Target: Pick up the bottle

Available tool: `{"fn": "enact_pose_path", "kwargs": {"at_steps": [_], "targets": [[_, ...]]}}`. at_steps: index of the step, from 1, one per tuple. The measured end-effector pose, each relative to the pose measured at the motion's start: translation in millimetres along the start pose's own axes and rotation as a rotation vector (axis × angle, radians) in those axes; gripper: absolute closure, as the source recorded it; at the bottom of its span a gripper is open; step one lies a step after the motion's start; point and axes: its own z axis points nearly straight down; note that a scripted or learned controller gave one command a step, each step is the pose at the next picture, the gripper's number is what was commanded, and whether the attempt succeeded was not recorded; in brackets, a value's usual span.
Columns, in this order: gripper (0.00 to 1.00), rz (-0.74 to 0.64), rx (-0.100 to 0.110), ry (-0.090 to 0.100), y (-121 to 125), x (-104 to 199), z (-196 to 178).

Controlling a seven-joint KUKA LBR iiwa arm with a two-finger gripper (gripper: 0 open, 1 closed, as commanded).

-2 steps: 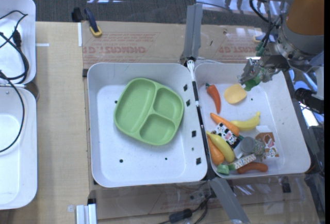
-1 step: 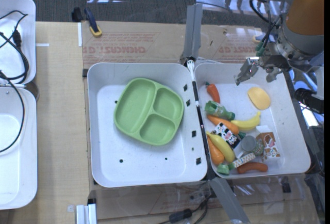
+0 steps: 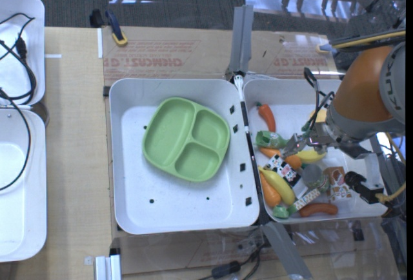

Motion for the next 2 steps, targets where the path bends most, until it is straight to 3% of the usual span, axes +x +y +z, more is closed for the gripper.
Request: {"fn": "enact_pose_path", "kwargs": {"at_steps": [1,2], "targets": [[0.00,-0.084,-0.026,-0.011,-52.6,-28.8,13.4],[0.00,-0.474,-0.025,-0.030,-29.0,6.1,10.7]]}}
